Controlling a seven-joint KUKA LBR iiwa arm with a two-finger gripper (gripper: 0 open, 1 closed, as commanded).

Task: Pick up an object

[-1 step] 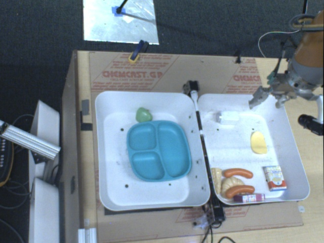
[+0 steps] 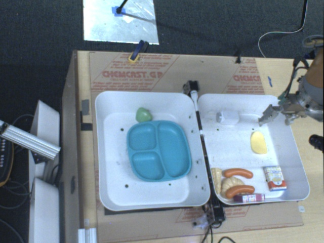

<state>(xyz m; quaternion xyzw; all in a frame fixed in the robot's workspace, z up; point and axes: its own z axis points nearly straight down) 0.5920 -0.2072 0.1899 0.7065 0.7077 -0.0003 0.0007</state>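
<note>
Starting at the counter's left side, the left bin is occupied by a blue divided tray, with a green object just beyond the tray's far edge. In the right bin, a clear cup is seen near the far wall, a yellow piece mid-bin, and two sausages, a flat packet and a small carton along the near edge. The gripper is placed over the bin's far right corner; its state cannot be told.

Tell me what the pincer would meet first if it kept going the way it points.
Pointing left and slightly down, the pincer would probably meet the clear cup first; height above the bin is unclear, so it might pass over.
</note>
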